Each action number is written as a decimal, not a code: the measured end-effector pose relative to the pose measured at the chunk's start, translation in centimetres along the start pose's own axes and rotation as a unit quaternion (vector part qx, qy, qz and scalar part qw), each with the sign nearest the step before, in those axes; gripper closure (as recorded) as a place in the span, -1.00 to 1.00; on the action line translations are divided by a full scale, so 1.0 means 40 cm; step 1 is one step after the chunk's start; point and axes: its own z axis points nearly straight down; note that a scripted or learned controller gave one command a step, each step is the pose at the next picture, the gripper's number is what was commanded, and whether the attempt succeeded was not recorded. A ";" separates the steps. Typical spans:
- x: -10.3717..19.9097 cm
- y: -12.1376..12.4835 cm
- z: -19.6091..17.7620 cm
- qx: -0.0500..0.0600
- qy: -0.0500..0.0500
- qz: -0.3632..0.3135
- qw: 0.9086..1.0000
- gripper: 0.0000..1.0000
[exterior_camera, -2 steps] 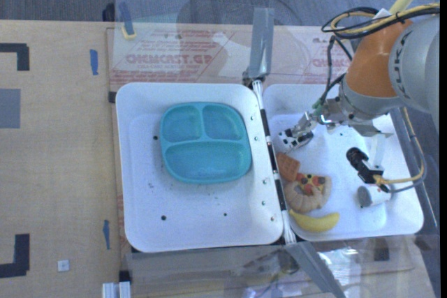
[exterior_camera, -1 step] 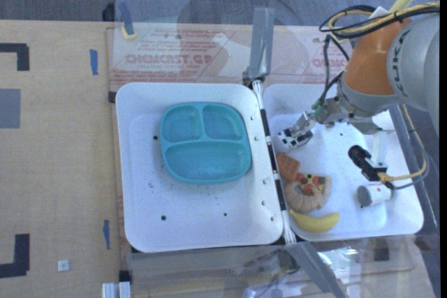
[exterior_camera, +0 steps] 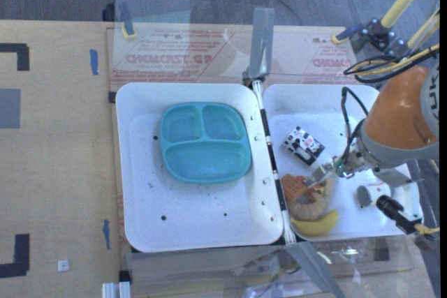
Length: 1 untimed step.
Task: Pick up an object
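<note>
I see my tool point(exterior_camera: 323, 174) low in the right bin point(exterior_camera: 318, 100), its tip at the croissant point(exterior_camera: 309, 204) and the orange piece point(exterior_camera: 293, 185) beside it; from this angle I cannot tell how far it is spread or whether it grips anything. A banana point(exterior_camera: 316, 223) lies just below, a black-and-white block point(exterior_camera: 303, 145) above.

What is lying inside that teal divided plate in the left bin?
Nothing that I can see: all three compartments of the teal plate show bare teal surface. What lies beneath it in the left bin is covered by the plate itself.
</note>
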 end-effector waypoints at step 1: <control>-0.057 0.119 0.003 0.002 0.002 -0.061 0.998 -1.00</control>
